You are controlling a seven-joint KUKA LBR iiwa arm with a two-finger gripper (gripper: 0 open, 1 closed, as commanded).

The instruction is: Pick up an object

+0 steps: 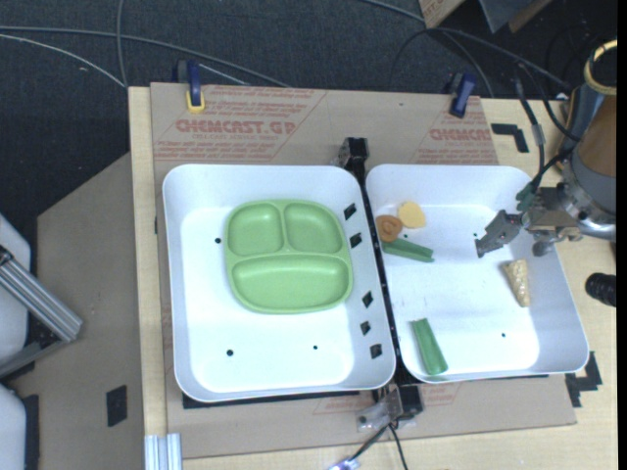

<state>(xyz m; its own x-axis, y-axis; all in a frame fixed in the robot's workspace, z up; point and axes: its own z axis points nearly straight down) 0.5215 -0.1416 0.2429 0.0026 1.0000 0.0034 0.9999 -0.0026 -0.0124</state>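
- The bench (245,116) is a brown board under both bins, spreading out to the left of the gripper and beyond it on every side.
- The left bin (196,360) lies well to the left of the gripper; the right bin (460,194) sits under it.
- A green plate (289,256) with three sections rests in the left bin, far left of the gripper.
- The arm (598,125) comes in from the right edge, ending at the gripper (514,245), which hangs over the right side of the right bin. Its two dark fingers are spread apart, with nothing between them.
- A green stick (428,347) lies below and to the left of the gripper, near the bin's front wall.
- A second green stick (408,251) lies to the left of the gripper, close to the divider.
- A tan wedge (519,282) lies just below the gripper, apart from the fingers.
- A yellow piece (412,214) and a small brown round piece (391,227) sit up and to the left of the gripper, touching each other.
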